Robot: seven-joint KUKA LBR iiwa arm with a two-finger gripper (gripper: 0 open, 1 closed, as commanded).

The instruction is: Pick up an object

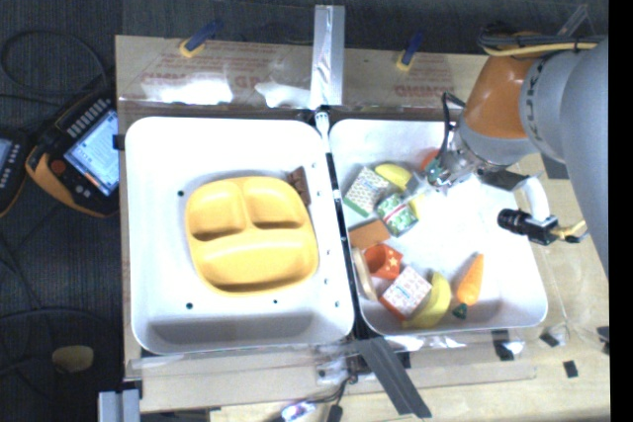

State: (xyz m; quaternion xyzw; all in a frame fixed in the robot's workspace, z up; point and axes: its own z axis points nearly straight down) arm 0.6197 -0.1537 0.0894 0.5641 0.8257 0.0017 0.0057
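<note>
Reaching in from the right of the frame, the arm puts the gripper low in the upper part of the right bin, just right of a lemon. Finger state: cannot tell. Nothing visibly held. Other items in that bin: green-white carton, small green box, red-white box, banana, carrot, red piece. Left bin at frame centre-left holds a yellow tray.
</note>
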